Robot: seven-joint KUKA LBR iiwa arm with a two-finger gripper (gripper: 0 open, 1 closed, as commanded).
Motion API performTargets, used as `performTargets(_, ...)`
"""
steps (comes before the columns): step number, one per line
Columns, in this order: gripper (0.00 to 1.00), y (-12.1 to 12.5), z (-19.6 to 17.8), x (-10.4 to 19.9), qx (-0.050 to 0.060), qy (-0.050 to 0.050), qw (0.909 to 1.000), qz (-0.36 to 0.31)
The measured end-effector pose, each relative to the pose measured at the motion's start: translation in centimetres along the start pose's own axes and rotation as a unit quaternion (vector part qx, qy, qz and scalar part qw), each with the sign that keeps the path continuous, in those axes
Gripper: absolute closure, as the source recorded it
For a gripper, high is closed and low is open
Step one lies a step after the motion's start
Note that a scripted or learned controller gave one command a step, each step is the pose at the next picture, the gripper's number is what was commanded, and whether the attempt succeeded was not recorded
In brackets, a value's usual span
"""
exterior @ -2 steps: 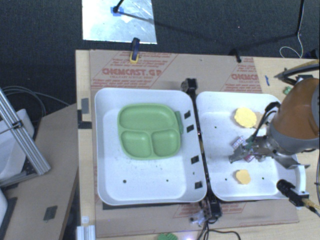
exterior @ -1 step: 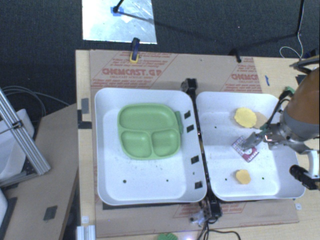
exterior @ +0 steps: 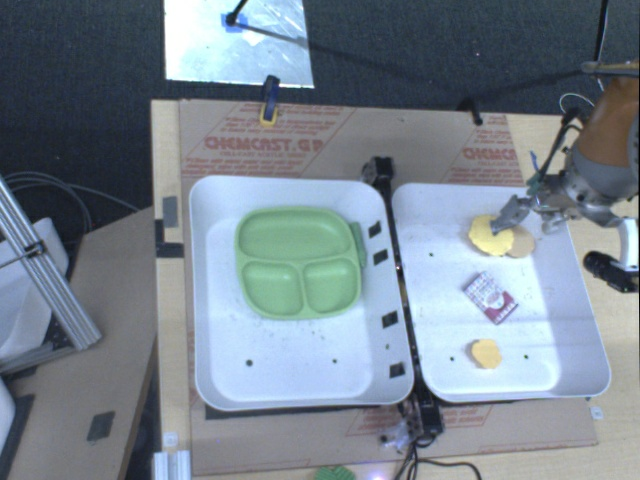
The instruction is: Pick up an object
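Right bin (exterior: 560,368): yellow disc (exterior: 490,235) near the far wall, red packet (exterior: 490,298) mid-floor, small yellow piece (exterior: 486,353) toward the near wall; open floor between them. Left bin (exterior: 215,368): green divided tray (exterior: 298,262) fills the middle, margins free.

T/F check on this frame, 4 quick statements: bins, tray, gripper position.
1. The green plastic divided tray lies in the left white bin. True.
2. The red-and-white small packet lies in the left bin. False: it lies in the right white bin.
3. The gripper is over the right bin's far side, by the yellow round piece. True.
4. The small yellow-orange piece sits on the green tray. False: it lies on the right bin's floor, nearer the camera than the packet.
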State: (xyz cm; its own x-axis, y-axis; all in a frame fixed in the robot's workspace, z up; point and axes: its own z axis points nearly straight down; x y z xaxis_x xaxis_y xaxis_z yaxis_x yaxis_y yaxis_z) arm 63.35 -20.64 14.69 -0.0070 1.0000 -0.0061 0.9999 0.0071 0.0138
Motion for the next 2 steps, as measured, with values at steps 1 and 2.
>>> performTargets(1, 0.0, 3.0, 6.3, 0.1, 0.003, 0.002, 1.0, 0.0)
performTargets(2, 0.0, -3.0, -4.6, -0.2, 0.002, 0.001, 1.0, 0.004)
